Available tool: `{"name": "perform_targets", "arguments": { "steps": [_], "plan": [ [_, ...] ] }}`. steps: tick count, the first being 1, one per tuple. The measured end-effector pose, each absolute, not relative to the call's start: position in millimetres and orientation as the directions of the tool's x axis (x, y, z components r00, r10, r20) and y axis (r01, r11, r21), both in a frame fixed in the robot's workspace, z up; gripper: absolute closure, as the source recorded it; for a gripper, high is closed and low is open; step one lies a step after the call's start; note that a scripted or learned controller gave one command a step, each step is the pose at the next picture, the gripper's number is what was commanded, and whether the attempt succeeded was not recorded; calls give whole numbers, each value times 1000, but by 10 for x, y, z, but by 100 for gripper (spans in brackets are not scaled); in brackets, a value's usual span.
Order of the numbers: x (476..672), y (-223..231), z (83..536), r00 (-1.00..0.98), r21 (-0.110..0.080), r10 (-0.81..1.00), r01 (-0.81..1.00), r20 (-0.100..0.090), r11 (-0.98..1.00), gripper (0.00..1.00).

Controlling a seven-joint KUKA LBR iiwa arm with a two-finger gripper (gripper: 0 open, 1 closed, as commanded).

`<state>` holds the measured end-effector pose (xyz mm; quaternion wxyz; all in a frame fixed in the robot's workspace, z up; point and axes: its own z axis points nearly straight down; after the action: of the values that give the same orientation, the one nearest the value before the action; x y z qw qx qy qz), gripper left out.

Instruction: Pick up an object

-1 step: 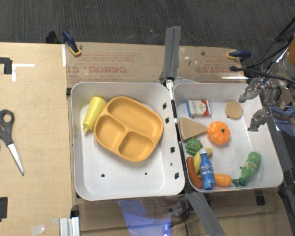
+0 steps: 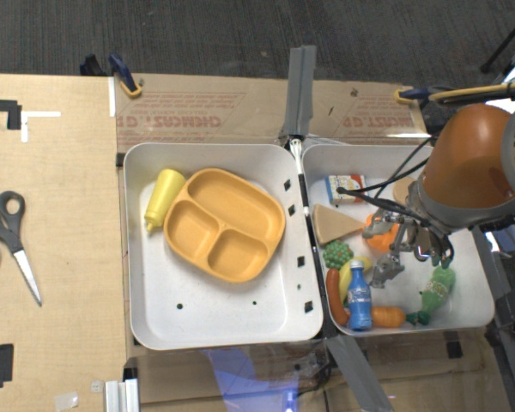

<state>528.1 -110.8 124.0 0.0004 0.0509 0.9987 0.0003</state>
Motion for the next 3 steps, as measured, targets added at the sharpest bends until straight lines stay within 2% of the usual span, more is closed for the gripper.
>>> {"name": "perform_targets", "arguments": {
  "steps": [1,2,3],
  "plan": [
    [5243,-966,922,-988,0,157,157,-2,988,0],
    [5779,-921,933,-995,-1,96,96,-3,995,0],
    [5793,-923,1037,-996,-3,93,93,-8,996,100]
  ]
}}
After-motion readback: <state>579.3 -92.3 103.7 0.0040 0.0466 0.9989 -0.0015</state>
